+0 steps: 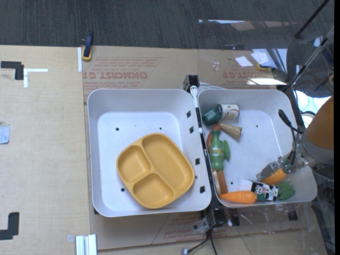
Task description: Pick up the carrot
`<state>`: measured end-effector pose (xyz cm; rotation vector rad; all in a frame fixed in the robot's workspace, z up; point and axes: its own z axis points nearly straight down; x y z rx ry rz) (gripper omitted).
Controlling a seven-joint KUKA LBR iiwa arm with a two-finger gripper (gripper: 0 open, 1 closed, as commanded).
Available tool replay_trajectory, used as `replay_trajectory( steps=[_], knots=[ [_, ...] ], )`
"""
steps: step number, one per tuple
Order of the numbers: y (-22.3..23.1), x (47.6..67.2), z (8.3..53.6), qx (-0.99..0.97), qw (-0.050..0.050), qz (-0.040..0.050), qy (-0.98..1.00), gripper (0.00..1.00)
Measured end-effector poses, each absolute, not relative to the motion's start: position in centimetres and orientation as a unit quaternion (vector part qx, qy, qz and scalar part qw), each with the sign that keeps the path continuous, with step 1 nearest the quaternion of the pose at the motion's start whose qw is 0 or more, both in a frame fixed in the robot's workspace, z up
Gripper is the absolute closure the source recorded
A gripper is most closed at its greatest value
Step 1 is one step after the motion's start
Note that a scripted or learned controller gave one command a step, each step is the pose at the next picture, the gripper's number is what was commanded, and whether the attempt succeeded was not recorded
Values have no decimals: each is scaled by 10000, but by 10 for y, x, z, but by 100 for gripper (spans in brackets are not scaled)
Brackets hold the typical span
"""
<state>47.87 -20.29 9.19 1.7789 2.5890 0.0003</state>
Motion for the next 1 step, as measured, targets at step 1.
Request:
replay_trajectory(
  steps=[1],
  knots=[
    [-204, 481, 101, 5666, 32, 4, 8240, 100]
  ],
)
